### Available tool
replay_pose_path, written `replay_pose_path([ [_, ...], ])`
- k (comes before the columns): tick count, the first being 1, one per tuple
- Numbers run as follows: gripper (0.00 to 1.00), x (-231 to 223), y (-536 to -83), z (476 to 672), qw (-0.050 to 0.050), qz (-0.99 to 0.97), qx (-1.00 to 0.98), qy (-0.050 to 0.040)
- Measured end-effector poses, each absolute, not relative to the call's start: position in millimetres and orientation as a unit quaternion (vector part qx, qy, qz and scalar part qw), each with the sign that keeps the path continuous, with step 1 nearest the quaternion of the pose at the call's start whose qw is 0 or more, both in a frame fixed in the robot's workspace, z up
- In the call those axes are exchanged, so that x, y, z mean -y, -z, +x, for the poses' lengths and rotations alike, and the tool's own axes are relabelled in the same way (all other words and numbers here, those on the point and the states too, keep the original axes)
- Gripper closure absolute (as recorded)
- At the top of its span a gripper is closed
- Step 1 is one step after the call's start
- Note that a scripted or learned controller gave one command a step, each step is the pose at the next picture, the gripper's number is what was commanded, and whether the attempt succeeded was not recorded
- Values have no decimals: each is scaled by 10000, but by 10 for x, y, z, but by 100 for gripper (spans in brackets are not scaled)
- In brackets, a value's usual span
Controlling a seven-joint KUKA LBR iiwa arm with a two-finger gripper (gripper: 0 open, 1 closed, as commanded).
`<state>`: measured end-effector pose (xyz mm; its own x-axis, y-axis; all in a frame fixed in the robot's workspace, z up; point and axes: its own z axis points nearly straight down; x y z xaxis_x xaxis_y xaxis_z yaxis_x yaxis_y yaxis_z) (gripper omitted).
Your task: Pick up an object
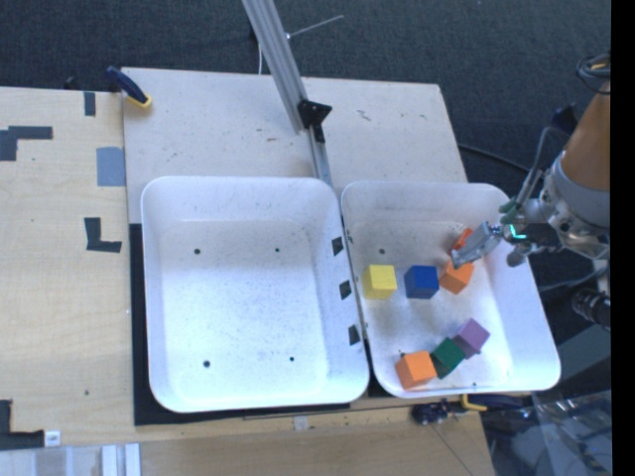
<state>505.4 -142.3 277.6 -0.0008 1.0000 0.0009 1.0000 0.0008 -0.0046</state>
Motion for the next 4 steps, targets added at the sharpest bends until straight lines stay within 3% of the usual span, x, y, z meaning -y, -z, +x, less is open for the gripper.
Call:
replay_pose_path([
  [1,0,1424,-2793,5060,5,-7065,7078,-4],
  [4,0,1497,-1319,4899,26,-7068,7075,-18],
])
